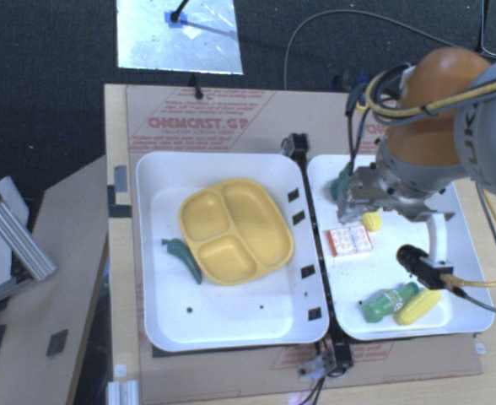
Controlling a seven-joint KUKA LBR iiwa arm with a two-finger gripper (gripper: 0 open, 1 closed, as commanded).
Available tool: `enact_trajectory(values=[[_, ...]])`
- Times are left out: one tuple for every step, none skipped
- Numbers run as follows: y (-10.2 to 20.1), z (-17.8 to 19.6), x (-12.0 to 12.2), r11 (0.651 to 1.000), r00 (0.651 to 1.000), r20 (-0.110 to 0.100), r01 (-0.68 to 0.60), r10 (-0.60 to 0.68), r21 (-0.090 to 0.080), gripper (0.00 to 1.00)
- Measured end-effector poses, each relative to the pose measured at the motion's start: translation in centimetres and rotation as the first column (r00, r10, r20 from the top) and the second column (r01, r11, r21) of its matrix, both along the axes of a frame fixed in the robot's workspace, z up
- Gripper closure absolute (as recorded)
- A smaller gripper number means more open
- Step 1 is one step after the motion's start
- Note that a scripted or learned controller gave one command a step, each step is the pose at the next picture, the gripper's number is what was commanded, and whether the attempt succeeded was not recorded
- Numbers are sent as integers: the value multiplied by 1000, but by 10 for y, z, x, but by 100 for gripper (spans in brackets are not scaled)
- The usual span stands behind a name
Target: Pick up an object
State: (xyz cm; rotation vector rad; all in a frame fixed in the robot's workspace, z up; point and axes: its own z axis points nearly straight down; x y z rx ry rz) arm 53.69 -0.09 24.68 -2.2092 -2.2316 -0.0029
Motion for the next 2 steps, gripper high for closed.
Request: enact_trajectory(values=[[49, 4, 0, 1000, 1000, 1, 0, 0, 0, 100], [93, -1, 10, 1000, 1000, 2, 0, 0, -1, 100]])
